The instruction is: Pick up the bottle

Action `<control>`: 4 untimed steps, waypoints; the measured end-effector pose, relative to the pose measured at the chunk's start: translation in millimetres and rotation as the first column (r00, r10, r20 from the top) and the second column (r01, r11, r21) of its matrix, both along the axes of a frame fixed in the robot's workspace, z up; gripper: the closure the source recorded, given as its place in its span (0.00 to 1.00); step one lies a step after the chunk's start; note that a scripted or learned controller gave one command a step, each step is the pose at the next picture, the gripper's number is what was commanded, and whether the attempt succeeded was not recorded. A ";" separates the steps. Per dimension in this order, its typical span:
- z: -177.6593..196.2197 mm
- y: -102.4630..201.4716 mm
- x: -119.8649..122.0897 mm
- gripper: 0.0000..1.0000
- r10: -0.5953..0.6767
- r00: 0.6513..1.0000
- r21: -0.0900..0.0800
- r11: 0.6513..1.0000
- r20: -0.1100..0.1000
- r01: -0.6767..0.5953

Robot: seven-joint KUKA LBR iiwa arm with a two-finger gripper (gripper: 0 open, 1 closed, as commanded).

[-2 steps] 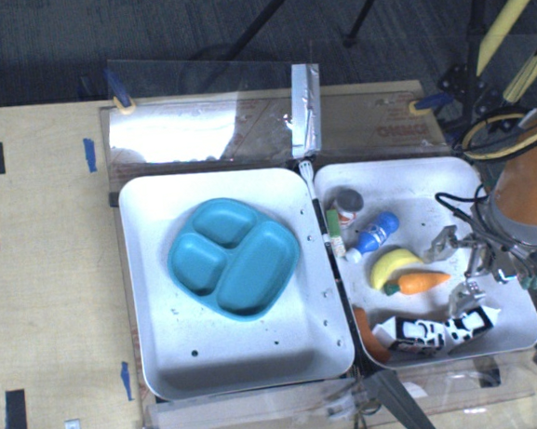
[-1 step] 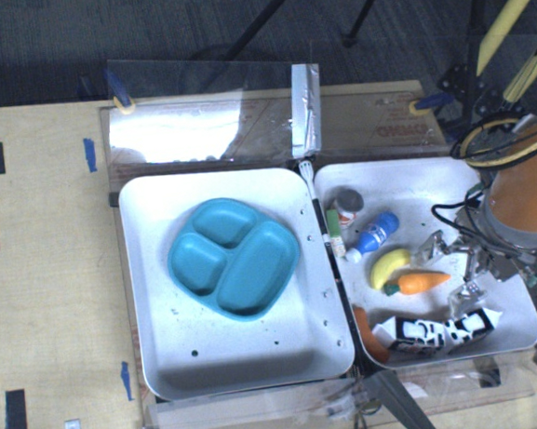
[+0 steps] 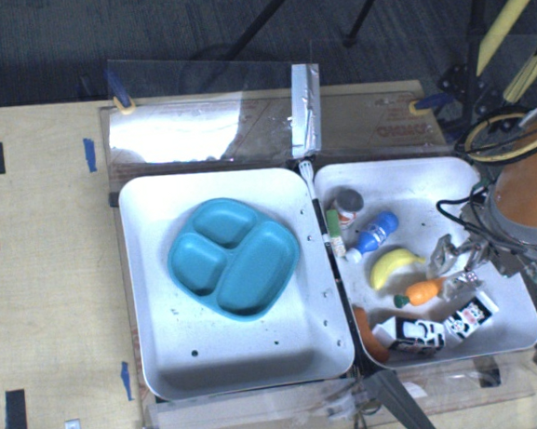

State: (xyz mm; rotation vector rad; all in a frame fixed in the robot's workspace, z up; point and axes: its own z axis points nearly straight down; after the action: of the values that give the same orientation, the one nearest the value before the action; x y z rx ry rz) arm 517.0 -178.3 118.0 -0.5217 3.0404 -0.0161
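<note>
right bin (image 3: 451, 167); gripper (image 3: 452, 260) low beside carrot (image 3: 423, 292)

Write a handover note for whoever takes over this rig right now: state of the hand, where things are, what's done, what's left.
Hand: low in the right bin, near its right side; nothing visibly held, finger state unclear.
Bottle: blue with a white cap, lying on its side in the right bin, left of the hand and apart from it.
Nearby: banana below the bottle, carrot next to the hand.
Left bin: blue divided plate.
Done: nothing lifted yet.
Left: reach the bottle, grip it, lift it.
</note>
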 end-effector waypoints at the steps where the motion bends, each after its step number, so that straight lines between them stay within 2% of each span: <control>1: 65.1 -44.9 -11.8 1.00 0.270 0.962 0.000 0.963 -0.051 -0.270; 2: 127.4 -44.9 -20.2 1.00 0.449 0.892 -0.001 0.893 -0.051 -0.450; 3: 127.3 -45.0 -20.4 0.00 0.449 0.892 -0.001 0.893 -0.052 -0.450; 4: -26.3 -39.4 -4.9 0.00 0.674 0.737 0.007 0.738 -0.052 -0.675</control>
State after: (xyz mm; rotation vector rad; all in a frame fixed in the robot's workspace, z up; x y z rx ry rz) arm 512.1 -217.7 91.7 -1.6140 2.6898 0.0115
